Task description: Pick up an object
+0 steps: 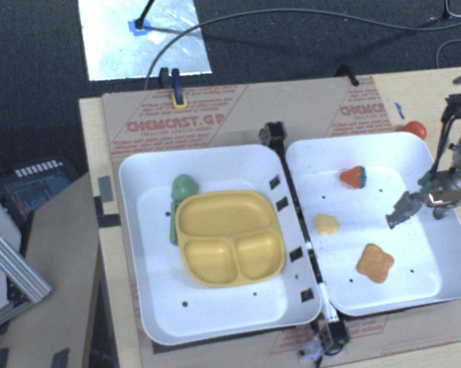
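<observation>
The right bin point(454, 276) holds three small things: a red piece with a blue end point(352, 176) at the back, a pale yellow lump point(326, 224) near the left wall, and an orange block point(374, 262) toward the front. My gripper point(404, 210) reaches in from the right and hangs over the bin's middle right. It is right of the yellow lump and above and right of the orange block, apart from both. I see nothing held in it.
The left bin point(159, 313) holds a yellow divided tray point(227, 238) with a green item point(180, 193) at its back left corner. A black divider point(294, 213) runs between the bins. A red ball point(413, 128) lies outside the right bin's far corner.
</observation>
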### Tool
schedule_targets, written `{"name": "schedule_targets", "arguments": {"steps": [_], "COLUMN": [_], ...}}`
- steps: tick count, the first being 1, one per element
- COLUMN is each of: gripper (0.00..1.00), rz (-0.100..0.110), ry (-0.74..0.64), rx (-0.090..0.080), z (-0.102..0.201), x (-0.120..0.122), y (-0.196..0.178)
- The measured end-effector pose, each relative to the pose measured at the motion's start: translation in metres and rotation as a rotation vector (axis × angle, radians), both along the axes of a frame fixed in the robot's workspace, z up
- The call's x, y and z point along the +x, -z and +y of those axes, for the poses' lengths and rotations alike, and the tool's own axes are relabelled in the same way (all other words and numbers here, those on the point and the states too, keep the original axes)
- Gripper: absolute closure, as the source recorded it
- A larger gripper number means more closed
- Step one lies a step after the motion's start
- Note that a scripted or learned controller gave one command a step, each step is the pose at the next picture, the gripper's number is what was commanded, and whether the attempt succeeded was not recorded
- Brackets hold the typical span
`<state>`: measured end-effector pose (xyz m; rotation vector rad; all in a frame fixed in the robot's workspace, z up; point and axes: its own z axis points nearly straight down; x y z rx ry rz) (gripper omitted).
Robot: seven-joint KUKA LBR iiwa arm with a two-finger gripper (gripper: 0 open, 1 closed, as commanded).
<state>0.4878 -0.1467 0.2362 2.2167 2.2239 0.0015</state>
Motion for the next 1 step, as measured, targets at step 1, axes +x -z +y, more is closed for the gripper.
{"name": "schedule_targets", "arguments": {"steps": [1], "gripper": [0.0], "rz": [0.004], "ry": [0.002], "rx": [0.002], "z": [0.0045], "x": [0.0073], "y": [0.0456]}}
